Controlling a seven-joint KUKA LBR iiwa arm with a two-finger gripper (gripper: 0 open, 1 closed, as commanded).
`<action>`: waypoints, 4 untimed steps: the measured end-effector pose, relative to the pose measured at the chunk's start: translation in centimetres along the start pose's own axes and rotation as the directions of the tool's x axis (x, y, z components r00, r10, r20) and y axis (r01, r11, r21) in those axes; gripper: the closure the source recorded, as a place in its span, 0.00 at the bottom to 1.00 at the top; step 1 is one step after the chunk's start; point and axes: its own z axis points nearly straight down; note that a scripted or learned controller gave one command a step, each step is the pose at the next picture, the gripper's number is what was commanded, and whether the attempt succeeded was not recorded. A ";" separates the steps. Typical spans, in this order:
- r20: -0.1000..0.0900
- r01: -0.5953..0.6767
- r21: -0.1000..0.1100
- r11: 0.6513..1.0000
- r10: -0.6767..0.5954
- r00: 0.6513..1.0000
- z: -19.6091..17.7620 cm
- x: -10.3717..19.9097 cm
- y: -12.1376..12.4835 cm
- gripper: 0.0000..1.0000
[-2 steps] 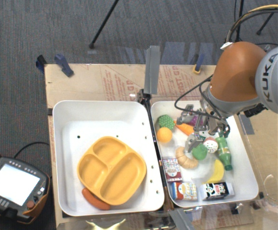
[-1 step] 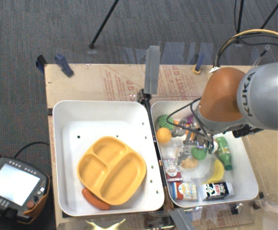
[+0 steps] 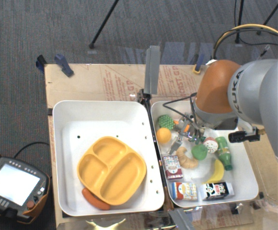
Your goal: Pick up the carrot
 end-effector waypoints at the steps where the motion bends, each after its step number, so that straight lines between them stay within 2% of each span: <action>1: -0.001 -0.548 0.003 0.837 0.548 0.837 -0.7 -0.4 0.2 0.00; 2: -0.002 -0.420 0.004 0.908 0.420 0.908 0.1 -3.3 1.2 0.00; 3: 0.000 -0.413 0.002 0.911 0.413 0.911 -1.0 -3.2 1.5 1.00; 4: 0.003 -0.269 -0.004 0.963 0.269 0.963 -10.3 3.3 1.6 1.00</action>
